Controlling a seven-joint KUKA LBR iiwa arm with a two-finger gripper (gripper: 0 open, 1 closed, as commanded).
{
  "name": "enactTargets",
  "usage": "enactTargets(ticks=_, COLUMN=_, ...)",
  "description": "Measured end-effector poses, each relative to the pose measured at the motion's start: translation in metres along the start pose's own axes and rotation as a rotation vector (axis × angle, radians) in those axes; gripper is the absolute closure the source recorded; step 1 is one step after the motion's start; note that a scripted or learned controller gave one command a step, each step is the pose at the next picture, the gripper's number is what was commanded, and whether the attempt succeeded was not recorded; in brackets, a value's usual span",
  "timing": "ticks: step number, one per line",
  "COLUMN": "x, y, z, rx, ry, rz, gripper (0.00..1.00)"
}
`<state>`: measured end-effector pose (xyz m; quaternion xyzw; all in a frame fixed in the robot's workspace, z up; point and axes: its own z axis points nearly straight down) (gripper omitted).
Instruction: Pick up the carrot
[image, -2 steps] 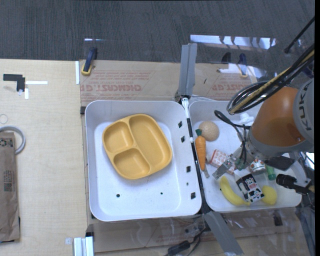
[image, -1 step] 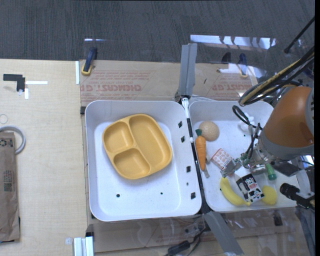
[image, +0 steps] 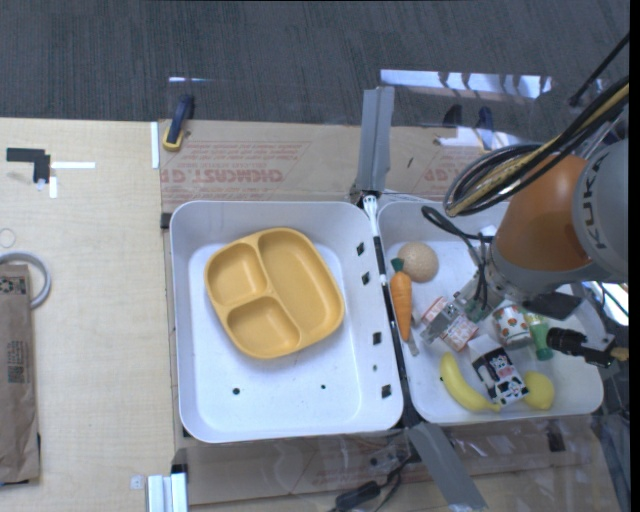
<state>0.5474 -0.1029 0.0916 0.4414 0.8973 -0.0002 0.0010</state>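
on the right shallow white bin (image: 585, 400), your gripper (image: 462, 312), fingers' state unclear, hovers beside the small orange carrot (image: 401, 298); approach, then shift left.

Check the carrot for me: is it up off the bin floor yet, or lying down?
Lying down. The carrot lies flat on the right bin floor along its left wall, leafy end toward the back. The gripper is beside it, apart.
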Motion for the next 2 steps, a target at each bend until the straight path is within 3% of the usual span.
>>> enactTargets(ticks=1, x=0.007, y=-0.083, z=0.000, rx=0.002, ry=0.002, rz=0.115, gripper=0.00)
enactTargets(ticks=2, x=0.022, y=-0.023, z=0.000, rx=0.000, ry=0.001, rz=0.023, gripper=0.00)
